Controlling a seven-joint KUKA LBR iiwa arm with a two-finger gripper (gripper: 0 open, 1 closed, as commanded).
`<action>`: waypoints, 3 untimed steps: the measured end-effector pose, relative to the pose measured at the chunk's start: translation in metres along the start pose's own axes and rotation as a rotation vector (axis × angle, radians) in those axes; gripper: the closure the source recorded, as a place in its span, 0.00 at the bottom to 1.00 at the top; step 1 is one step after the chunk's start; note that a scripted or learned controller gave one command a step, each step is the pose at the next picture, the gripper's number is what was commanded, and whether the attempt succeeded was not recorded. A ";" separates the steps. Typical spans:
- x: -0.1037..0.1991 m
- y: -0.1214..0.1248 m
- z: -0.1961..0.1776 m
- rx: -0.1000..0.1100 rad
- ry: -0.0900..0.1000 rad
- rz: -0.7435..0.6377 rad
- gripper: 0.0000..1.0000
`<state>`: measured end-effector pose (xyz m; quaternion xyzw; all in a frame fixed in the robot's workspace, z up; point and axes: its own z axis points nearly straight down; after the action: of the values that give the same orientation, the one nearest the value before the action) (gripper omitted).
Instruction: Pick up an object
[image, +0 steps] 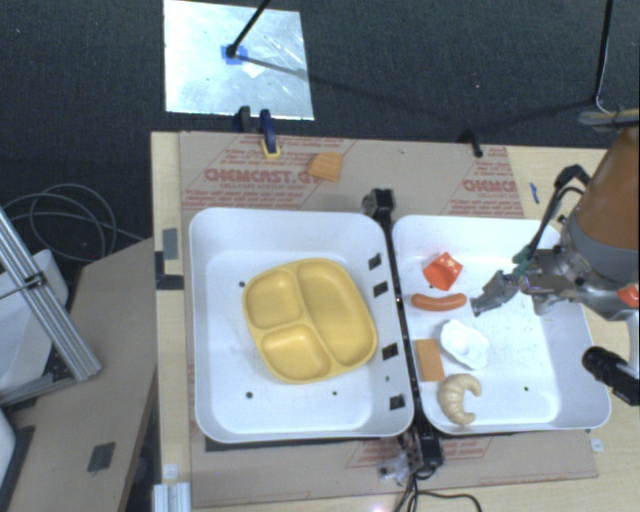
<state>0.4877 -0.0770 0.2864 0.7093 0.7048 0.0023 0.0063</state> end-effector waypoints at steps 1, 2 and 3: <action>0.041 0.001 -0.091 -0.001 0.007 -0.015 0.00; 0.166 -0.002 -0.052 0.014 0.010 -0.024 0.00; 0.258 0.005 -0.007 0.016 0.008 -0.019 0.00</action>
<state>0.4945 0.1809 0.2923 0.7027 0.7114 -0.0004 -0.0022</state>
